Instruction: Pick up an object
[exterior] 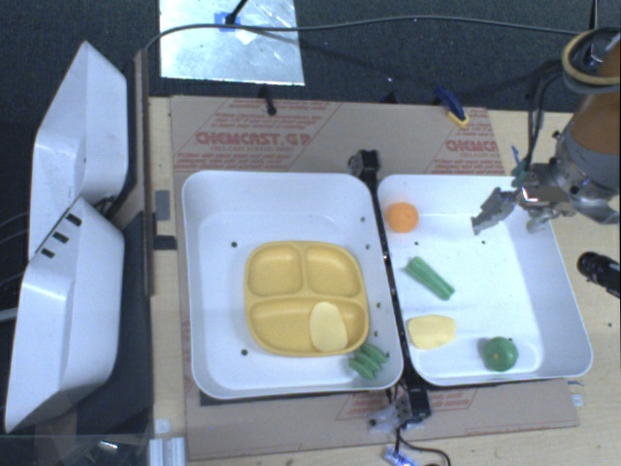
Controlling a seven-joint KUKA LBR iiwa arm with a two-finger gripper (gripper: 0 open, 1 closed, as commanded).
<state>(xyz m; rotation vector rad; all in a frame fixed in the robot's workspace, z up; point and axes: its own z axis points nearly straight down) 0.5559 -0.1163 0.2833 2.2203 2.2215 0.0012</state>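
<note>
The right bin [543, 270] holds an orange ball [401, 217] at its back left, a green stick [429, 278] in the middle left, a pale yellow piece [432, 332] near the front and a green round fruit [500, 353] at the front right. My gripper [512, 214] hangs over the back right of this bin, open, its two grey fingers spread apart with nothing between them. It is well right of the orange ball. In the left bin [209, 260] a yellow divided tray [303, 294] carries a pale yellow oval [329, 326].
A small green ridged piece [369, 360] lies at the left bin's front right corner. A black clip [367, 163] sits where the bins meet at the back. Cables run across the dark floor behind the bench. White housings [73, 231] stand at the left.
</note>
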